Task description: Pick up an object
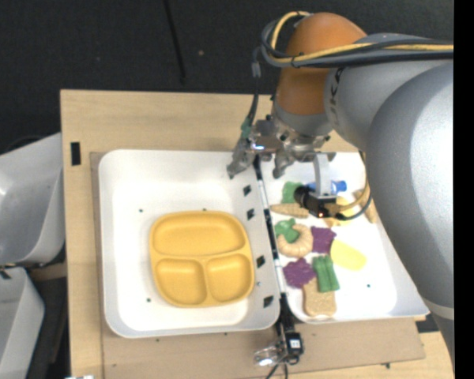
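The hand [262,163] is low over the far end of the wall that the two white bins share, under the orange band [316,61] of the arm. Its dark fingers [238,163] point down at that wall, and I cannot tell if they are wide or narrow; nothing shows between them.

The left bin [126,235] carries a yellow tray [200,257] with three compartments, which lies near the bin's right wall and front edge.

The right bin [379,283] carries a group of small toy food pieces along its left side. There is a green piece [285,229] just beside a tan ring-shaped piece [296,245], two purple pieces [323,238], a yellow oval piece [348,255], a green stick-shaped piece [326,274] and a tan flat piece [321,302] near the front edge. A blue piece [337,186] lies further back, near the hand.
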Available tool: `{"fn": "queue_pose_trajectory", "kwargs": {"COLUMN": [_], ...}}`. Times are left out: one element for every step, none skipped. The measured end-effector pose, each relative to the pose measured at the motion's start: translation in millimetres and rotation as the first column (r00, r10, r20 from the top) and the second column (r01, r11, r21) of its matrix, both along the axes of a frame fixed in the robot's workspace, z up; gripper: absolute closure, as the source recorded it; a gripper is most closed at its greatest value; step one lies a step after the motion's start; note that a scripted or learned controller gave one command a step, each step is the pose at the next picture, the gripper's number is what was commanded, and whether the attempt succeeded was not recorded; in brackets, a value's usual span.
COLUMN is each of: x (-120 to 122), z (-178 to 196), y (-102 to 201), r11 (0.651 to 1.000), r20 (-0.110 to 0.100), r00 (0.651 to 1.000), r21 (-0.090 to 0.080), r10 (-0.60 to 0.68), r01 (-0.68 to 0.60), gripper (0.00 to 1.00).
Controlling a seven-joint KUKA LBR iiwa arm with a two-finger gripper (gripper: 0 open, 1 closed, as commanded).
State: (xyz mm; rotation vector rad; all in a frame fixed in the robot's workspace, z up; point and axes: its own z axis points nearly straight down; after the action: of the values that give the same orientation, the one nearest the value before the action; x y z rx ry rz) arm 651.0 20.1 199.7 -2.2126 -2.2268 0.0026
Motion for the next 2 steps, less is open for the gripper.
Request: {"fn": "queue_pose_trajectory", "kwargs": {"x": [-50.1,-47.0], "z": [1.1,12.4], "y": [68.6,64.5], "r11": [1.000,1.000], "r20": [0.000,0.005], "r00": [1.000,1.000], "r21": [0.000,0.000], "r10": [0.000,-0.007], "r01": [0.000,0.007], "gripper": [0.00,1.00]}}
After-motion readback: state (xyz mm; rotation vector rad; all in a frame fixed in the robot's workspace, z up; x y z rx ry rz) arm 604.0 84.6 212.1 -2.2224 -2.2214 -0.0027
